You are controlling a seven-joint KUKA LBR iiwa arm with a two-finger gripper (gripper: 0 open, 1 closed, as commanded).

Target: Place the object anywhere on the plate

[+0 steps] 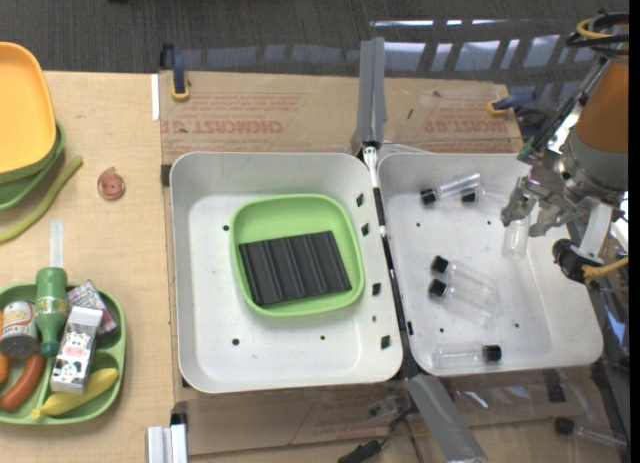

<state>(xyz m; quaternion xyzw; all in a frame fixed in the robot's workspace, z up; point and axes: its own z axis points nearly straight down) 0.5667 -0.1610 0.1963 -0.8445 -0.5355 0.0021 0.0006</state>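
Beside the one green plate (298,254), which carries one dark ribbed slab (297,267), the right bin (530,346) holds four clear black-capped vials: (452,191), (466,292), (463,356) and (515,239). Two white bins in all, counting the left bin (200,351).

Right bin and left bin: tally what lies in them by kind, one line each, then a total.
Clear vials with black caps, right bin: 4, at
Green plate, left bin: 1
Dark ribbed slab on the plate: 1
Total: 6
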